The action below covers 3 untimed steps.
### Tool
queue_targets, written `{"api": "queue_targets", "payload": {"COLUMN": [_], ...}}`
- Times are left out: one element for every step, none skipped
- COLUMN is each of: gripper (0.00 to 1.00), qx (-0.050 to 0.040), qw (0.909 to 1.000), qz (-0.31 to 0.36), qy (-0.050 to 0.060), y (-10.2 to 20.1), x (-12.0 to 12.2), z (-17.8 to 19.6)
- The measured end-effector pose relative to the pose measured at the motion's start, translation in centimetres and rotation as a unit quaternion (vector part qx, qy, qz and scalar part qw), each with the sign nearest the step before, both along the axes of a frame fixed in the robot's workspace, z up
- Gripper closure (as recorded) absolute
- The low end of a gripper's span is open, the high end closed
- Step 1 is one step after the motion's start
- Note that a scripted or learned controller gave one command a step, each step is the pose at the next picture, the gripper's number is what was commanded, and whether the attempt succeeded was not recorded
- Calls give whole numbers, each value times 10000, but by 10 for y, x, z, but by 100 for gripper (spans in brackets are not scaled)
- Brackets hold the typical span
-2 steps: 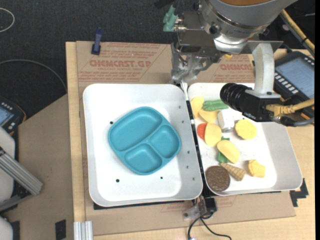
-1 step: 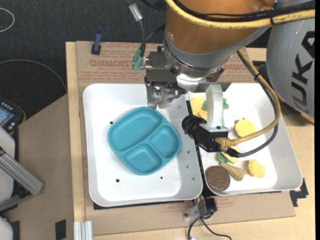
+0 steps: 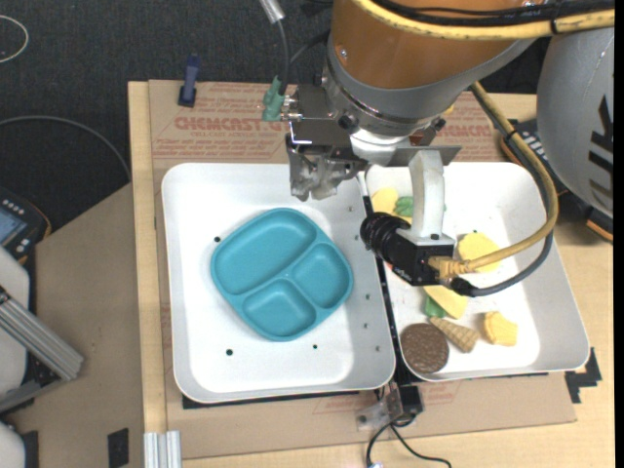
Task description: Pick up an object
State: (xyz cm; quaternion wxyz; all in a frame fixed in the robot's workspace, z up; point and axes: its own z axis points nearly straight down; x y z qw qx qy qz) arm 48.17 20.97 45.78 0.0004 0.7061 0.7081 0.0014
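The gripper hangs over the left bin, just beyond the blue divided plate's far rim; I'd lower it squarely onto that rim, since flat plates offer little else. Whether it is spread or closed I cannot tell, and the arm hides part of the right bin

**Orange-Banded Arm, Bare-Metal Gripper**

The arm is grey, with a broad glossy orange band crossed by yellow and black cables. Nearer the hand come a grey ring and a white collar. The gripper is blocky, dull silver metal. Beside it, a green plug hangs on a thin grey lead.
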Motion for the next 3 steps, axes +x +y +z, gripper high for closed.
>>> {"api": "queue_targets", "payload": {"gripper": [100,100,100], "qx": [4,8,-3], "qw": [10000,10000,10000], "qz": [5,12,-25], "qy": [-10,-24,-2], "y": [1,1,-22], "x": [0,1,-2], "z": [10,21,24]}}
